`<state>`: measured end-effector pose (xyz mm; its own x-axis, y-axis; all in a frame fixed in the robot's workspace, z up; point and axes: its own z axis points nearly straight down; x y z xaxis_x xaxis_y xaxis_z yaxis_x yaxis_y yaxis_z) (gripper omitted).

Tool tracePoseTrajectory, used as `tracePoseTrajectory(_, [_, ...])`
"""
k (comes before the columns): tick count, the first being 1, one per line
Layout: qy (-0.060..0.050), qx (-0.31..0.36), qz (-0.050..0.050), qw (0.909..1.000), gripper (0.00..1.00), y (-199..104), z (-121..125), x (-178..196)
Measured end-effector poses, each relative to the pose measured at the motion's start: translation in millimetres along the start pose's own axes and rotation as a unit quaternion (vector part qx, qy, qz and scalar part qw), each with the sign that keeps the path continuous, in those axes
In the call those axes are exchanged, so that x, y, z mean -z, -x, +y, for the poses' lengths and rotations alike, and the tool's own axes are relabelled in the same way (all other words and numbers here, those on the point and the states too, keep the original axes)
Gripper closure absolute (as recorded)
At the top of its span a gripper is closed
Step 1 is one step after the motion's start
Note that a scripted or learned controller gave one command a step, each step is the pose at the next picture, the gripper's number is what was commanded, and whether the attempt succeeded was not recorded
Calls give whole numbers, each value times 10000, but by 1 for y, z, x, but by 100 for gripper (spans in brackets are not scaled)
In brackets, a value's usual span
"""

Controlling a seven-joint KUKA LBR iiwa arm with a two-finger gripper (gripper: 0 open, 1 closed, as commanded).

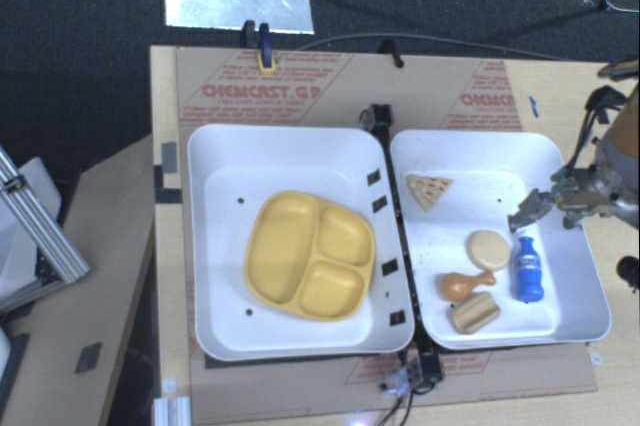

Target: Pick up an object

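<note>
Not much of the arm (622, 159) to go on here. There's a rounded tan-orange bit at the far right edge, then a grey metal wrist section below it. Thin dark cables loop around the upper part. The gripper (540, 206) end is a chunky grey-silver block with some dark fittings and a tiny greenish spot on it.

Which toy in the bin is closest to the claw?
The blue bottle. It lies just below the claw, while the round bun, drumstick and pizza slice sit farther left.
</note>
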<state>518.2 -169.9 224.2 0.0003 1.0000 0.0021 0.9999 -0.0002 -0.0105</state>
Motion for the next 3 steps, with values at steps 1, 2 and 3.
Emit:
tracePoseTrajectory(1, [59, 17, -12, 10000, 0, 0, 3, 6])
tracePoseTrajectory(2, [46, 11, -8, 10000, 0, 1, 11, -38])
tracePoseTrajectory(3, [43, 9, -6, 10000, 0, 3, 17, -82])
